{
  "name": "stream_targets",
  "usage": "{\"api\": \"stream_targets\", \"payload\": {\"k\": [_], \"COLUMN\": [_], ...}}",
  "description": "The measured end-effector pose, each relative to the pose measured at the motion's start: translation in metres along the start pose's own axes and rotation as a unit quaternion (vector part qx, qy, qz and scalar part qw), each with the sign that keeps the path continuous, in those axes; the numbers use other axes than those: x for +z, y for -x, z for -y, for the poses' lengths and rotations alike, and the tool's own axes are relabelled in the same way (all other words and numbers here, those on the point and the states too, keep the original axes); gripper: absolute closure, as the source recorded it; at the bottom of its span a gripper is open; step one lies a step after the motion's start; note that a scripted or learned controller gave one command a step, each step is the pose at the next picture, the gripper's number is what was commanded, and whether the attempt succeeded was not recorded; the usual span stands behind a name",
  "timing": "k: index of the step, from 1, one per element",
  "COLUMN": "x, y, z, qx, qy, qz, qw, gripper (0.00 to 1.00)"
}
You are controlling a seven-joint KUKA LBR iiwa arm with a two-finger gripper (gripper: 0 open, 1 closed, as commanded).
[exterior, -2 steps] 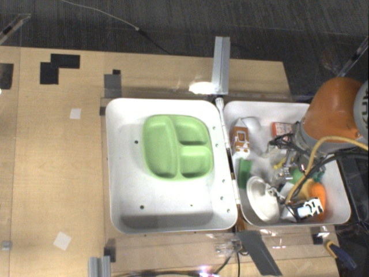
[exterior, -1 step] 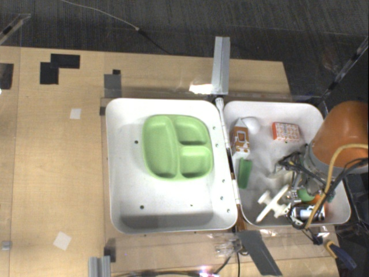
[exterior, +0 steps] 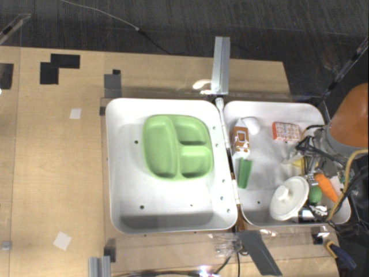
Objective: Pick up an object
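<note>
The arm [exterior: 349, 120] comes in from the right edge, its orange band showing above the right bin [exterior: 262, 111], and the wrist hangs over that bin's right-hand side in a knot of black cables. The gripper [exterior: 311, 163] sits low in that tangle, and how it is set, or whether anything is in it, I cannot tell from this angle. Nothing looks lifted, so I'd judge the pick is yet to be made. Taking the white bowl [exterior: 288, 198] as the marker: the carrot [exterior: 326, 188] lies just right of it, with something green [exterior: 315, 194] between them, and the gripper is up and to the right, close by. The red-and-white packet [exterior: 286, 132] lies well above the bowl, the green tube [exterior: 244, 173] to the bowl's left, and the brown-and-white bottle [exterior: 240, 138] up-left, against the bin's inner wall. The green divided tray [exterior: 176, 146] is far left in the other bin [exterior: 124, 172]. To do this well, I'd go for the nearest small thing, likely the carrot: close across its narrow width, not its length, and come straight down so the bowl's rim isn't clipped. The crowding there is the risk; a glancing touch could push the carrot under the bowl. Lift slowly and check the catch.
</note>
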State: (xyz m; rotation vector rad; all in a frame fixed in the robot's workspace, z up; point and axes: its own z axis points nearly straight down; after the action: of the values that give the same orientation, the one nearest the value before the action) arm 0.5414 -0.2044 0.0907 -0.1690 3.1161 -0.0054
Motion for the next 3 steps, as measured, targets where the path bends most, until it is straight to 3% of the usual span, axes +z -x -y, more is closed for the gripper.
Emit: {"api": "stream_targets", "payload": {"k": [1, 2, 3], "x": [-0.003, -0.006, 0.0], "y": [-0.029, -0.037, 0.035], "z": [-0.005, -0.007, -0.079], "qx": [0.053, 0.022, -0.059], "qy": [-0.002, -0.003, 0.001], "qz": [0.006, 0.013, 0.002], "qw": [0.9986, 0.9997, 0.9983], "gripper": [0.0, 0.0, 0.0]}}
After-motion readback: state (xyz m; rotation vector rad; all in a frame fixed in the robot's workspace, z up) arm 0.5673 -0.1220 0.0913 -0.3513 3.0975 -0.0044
